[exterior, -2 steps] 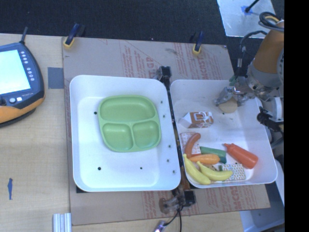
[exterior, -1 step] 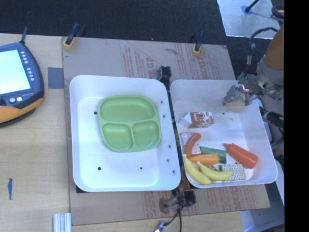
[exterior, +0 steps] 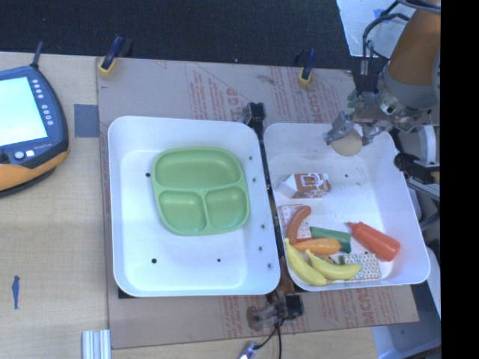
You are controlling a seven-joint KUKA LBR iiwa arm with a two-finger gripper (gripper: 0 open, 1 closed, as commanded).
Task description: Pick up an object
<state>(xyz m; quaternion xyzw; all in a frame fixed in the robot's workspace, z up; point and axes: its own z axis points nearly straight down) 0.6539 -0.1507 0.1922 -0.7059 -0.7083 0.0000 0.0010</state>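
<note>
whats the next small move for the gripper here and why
Probably a short, slow lift straight up. The gripper sits at the far edge of the right bin with a small round tan object right at its tip, well apart from the ketchup bottle and bananas. Whether the object is truly gripped can't be told, so a small rise would show it.

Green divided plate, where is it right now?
The green divided plate lies flat in the left white bin, roughly centred, beside the divider from the right bin holding the toy food.
</note>
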